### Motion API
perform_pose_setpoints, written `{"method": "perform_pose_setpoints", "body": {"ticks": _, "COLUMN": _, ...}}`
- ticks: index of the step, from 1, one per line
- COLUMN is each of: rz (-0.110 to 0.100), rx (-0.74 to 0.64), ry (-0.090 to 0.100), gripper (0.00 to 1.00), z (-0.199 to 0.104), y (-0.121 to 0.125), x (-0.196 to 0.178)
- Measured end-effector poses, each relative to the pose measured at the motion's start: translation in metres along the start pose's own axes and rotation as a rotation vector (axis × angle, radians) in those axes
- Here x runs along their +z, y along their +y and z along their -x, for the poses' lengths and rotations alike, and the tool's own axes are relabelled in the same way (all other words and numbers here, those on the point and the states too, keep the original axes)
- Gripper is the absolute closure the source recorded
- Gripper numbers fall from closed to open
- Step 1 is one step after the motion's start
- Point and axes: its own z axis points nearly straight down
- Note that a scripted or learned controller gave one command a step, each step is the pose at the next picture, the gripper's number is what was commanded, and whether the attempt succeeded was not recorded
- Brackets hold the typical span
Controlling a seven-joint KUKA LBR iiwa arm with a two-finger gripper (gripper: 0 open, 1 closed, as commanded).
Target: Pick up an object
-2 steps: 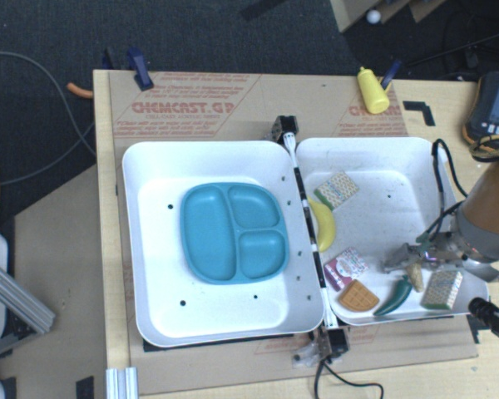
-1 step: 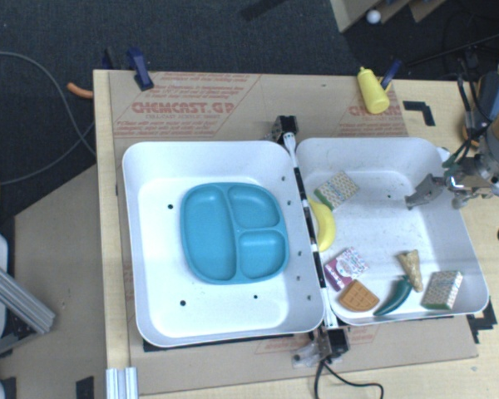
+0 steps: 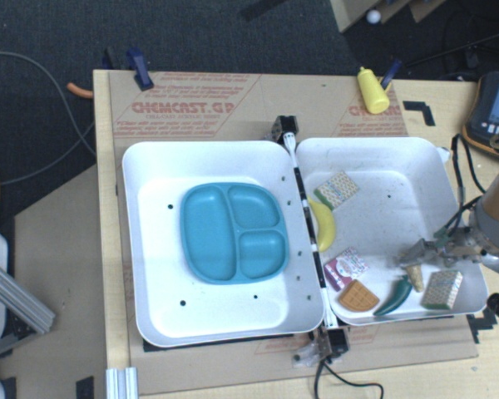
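The right bin (image 3: 374, 145) holds a yellow banana (image 3: 323, 225) against its left wall, with a speckled packet (image 3: 337, 189) behind it. Along the front lie a pink packet (image 3: 346, 268), an orange waffle-like piece (image 3: 358, 297), a green pepper (image 3: 395, 296) and a checkered block (image 3: 442, 289). My gripper (image 3: 422, 256) is low over the right half of this bin, just above the pepper and the block. A small tan piece (image 3: 414, 274) lies right beneath it. Nothing can be seen held in the gripper.
The left bin (image 3: 150, 223) holds a blue divided plate (image 3: 233, 231). A black divider (image 3: 303, 214) runs between the bins. A yellow clamp (image 3: 372, 91) and a blue clamp (image 3: 139, 69) stand on the board behind the bins. Cables hang at the right.
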Motion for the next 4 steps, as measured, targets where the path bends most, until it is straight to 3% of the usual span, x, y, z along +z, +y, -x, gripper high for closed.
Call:
{"method": "perform_pose_setpoints", "body": {"ticks": 1, "rz": 0.004, "rx": -0.002, "ry": -0.001, "gripper": 0.0, "z": -0.106, "y": 0.084, "x": 0.017}}
{"method": "perform_pose_setpoints", "body": {"ticks": 2, "rz": 0.0, "rx": 0.002, "ry": -0.001, "gripper": 0.0, "z": -0.059, "y": 0.0, "x": -0.016}}
{"method": "perform_pose_setpoints", "body": {"ticks": 3, "rz": 0.003, "rx": -0.002, "ry": -0.001, "gripper": 0.0, "z": -0.134, "y": 0.063, "x": -0.084}}
{"method": "perform_pose_setpoints", "body": {"ticks": 4, "rz": 0.0, "rx": 0.001, "ry": -0.002, "gripper": 0.0, "z": -0.057, "y": 0.015, "x": 0.017}}
